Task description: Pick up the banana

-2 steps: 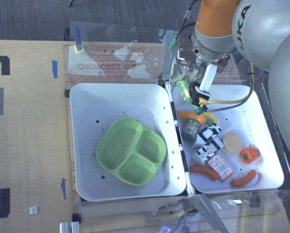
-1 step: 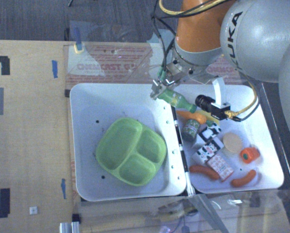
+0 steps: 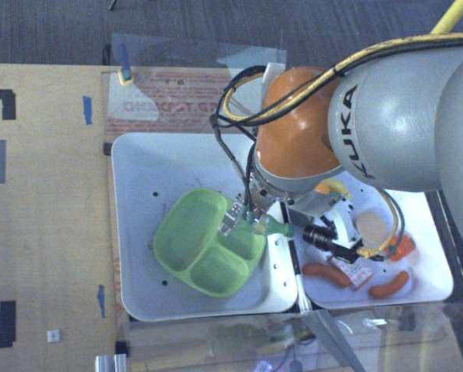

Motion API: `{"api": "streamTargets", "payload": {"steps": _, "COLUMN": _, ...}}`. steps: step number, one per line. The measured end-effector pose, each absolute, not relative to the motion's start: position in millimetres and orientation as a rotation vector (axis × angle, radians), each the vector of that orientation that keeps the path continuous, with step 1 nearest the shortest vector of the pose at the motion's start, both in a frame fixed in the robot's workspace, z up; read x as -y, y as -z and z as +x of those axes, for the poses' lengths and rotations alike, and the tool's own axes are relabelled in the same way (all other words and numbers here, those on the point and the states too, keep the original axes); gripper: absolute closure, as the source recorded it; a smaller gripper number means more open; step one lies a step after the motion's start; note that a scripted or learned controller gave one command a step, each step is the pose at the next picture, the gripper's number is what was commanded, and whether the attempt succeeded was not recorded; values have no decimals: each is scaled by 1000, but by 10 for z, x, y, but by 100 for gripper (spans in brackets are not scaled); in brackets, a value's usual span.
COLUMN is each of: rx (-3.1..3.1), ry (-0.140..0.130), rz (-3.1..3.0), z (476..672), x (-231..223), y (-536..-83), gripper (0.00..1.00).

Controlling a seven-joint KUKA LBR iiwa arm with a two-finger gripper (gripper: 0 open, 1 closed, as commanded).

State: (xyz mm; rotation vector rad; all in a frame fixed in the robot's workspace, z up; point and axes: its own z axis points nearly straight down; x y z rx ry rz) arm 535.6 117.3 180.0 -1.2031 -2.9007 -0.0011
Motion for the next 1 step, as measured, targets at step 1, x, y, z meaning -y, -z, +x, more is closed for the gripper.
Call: {"api": "streamTargets", "payload": {"steps": 1, "rx": 2857, "ry": 0, "rz": -1301, "z": 5273, "x": -1558, "y": -1378, "gripper": 100}}
